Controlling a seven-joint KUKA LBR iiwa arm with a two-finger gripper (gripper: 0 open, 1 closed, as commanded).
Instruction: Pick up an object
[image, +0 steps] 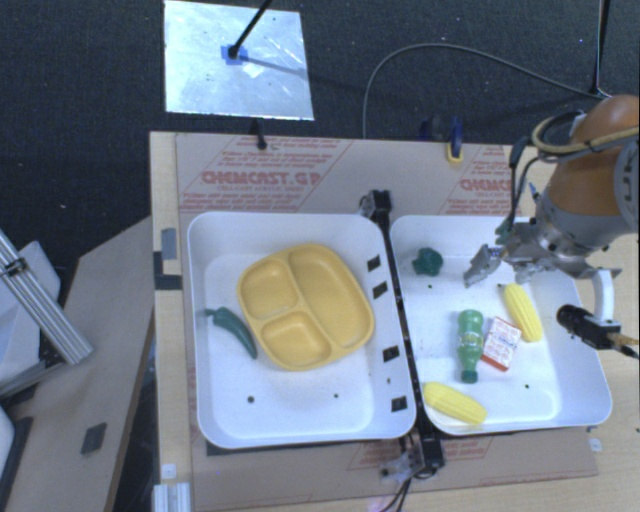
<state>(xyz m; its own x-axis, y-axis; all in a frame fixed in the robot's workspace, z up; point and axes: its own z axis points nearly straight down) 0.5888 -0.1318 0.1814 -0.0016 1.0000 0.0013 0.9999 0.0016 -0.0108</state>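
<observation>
Two white bins (300, 425) (side by side) on a cardboard-topped bench (300, 170)

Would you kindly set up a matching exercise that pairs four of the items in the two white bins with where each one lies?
Items:
1. yellow plastic divided plate
2. dark green toy pepper
3. green plastic toy bottle
4. small dark green round toy

Places:
A. right bin, near its back left corner
B. left bin, at the middle
C. right bin, just left of the red and white packet
D. left bin, by the left wall, beside the plate

Pairs: 1-B, 2-D, 3-C, 4-A
</observation>
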